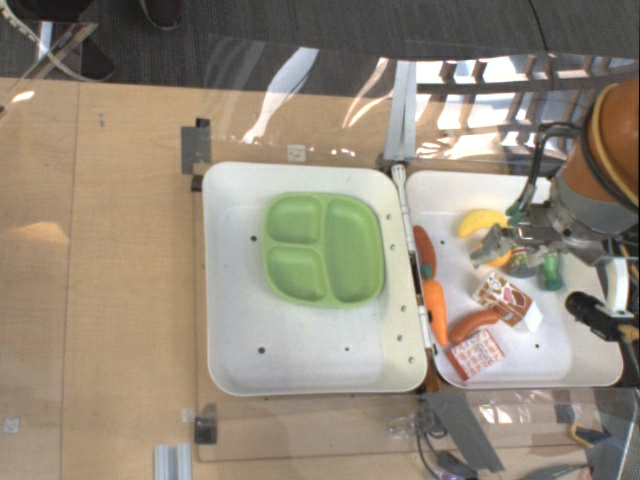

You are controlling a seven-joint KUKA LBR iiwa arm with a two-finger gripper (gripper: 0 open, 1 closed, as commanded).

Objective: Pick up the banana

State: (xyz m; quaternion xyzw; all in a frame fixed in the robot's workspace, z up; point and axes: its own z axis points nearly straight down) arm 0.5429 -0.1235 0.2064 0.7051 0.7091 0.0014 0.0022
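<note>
I see the banana (481, 222) lying in the right bin (590, 373), near its back wall. My claw (493, 248) is low in this bin, just beside the banana on its near side; I cannot tell how it stands. A red pepper (424, 251) and a carrot (436, 310) lie along the left wall, a sausage (472, 324) and two small cartons (503, 299) near them. The left bin (300, 373) carries a green divided plate (325, 248). Both bins stand on the wooden surface (100, 298).

I watch from one fixed camera above the bench (100, 268), angled down on both bins (300, 368), fairly near.
</note>
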